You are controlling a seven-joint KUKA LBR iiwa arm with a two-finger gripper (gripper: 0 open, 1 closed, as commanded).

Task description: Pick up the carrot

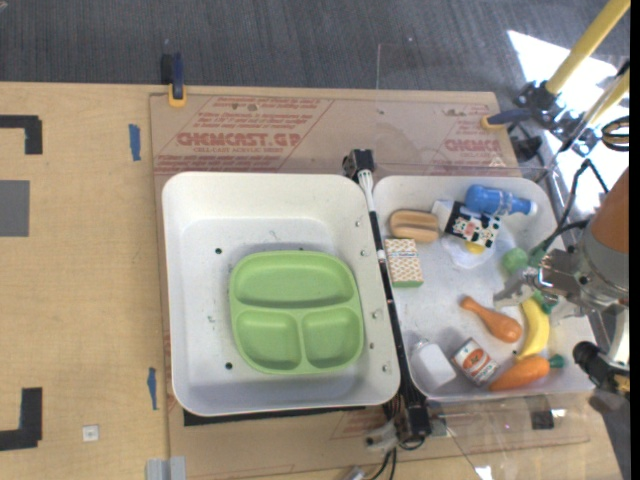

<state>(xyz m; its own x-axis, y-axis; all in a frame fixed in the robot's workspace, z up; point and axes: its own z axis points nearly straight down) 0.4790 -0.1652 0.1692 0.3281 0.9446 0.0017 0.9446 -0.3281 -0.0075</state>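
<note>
The carrot [520, 373] lies in the right bin [440, 193], at about five o'clock of its floor, close to the near rim, its orange body running roughly left to right with a green tip toward the right wall. Touching or nearly touching it on its nine o'clock side is a small can [474, 360] with a red label, and beyond that, at the bin's seven o'clock, a white cup-like thing [430, 360]. A banana [535, 330] stands just at the carrot's twelve o'clock, almost upright in the view, its lower end close over the carrot. At the banana's nine o'clock lies an orange drumstick-shaped toy [493, 318].

Farther back, a small patterned box [403, 262] sits against the bin's left wall, with a hot dog [414, 225] at its twelve o'clock. At the far end are a black-and-white carton [472, 228] and a blue bottle [495, 200] beside it.

The left bin [200, 208] carries a green divided plate [295, 310]. Both bins rest on the table [80, 268].

The arm enters at the right bin's three o'clock edge. The gripper [540, 278] hangs just over the banana's upper end, at the carrot's twelve o'clock and apart from it; whether it is wide or narrow I cannot tell.
</note>
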